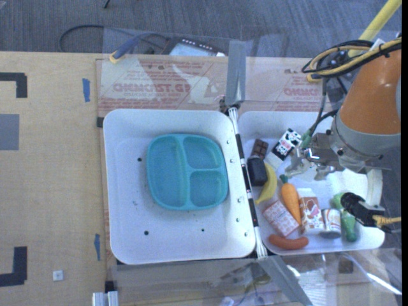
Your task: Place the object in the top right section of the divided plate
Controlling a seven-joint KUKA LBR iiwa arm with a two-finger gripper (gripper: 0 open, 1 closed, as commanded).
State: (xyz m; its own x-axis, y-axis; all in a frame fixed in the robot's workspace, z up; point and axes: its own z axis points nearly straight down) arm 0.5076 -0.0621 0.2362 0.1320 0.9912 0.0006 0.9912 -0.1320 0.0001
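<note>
Scanning from the left, I first meet the left bin (121, 190), and the divided plate (187, 171) is my landmark: a teal plate lying flat near that bin's middle, with one large section on its left and two smaller ones stacked on its right. All three sections look bare from where I sit.

Right of the plate, past the rim where the two bins meet, the right bin (280, 123) holds a scatter of toy food. Nearest the plate sit a small brown block (259, 148) and, just below it, a black object (257, 171). A banana (269, 185) curves just right of the black object. Further right of the plate, a black-and-white carton (288, 143) stands about level with the plate's upper edge. Lower down I see a carrot (291, 201), a red-and-white packet (281, 218) touching its left side, and a sausage (288, 241) below both. A small box (311, 213) lies just right of the carrot, and a green vegetable (349, 225) is farther right still.

Farthest from the plate, the gripper (305, 164) hangs over the right bin, between the carton and the carrot. I cannot tell how its jaws stand, and I see nothing between them.
</note>
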